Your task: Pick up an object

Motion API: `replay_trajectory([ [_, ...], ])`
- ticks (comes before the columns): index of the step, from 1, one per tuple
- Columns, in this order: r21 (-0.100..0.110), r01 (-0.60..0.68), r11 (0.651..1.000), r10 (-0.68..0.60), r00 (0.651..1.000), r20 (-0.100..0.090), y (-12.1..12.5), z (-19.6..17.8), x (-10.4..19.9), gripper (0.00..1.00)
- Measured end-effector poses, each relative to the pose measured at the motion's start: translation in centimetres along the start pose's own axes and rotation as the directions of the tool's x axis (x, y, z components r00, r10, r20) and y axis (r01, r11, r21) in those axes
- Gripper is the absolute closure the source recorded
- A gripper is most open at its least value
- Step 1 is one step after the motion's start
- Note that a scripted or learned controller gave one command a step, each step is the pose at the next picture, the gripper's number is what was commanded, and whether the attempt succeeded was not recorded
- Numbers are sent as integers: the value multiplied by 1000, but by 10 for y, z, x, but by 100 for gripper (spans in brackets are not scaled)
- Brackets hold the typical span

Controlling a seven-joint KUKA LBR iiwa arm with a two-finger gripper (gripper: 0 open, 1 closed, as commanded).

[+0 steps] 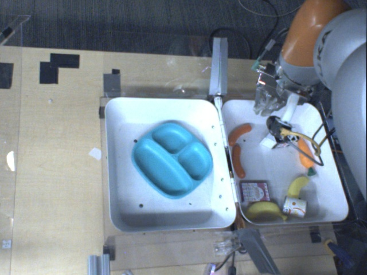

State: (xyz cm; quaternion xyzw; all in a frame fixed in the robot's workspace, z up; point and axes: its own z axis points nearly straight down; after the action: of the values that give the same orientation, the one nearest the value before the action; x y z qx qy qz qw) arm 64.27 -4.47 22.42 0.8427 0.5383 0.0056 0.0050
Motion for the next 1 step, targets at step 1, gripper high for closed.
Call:
replay_trajectory([
  [1, 0, 0, 1000, 0, 1000, 0, 0, 0, 0, 0],
])
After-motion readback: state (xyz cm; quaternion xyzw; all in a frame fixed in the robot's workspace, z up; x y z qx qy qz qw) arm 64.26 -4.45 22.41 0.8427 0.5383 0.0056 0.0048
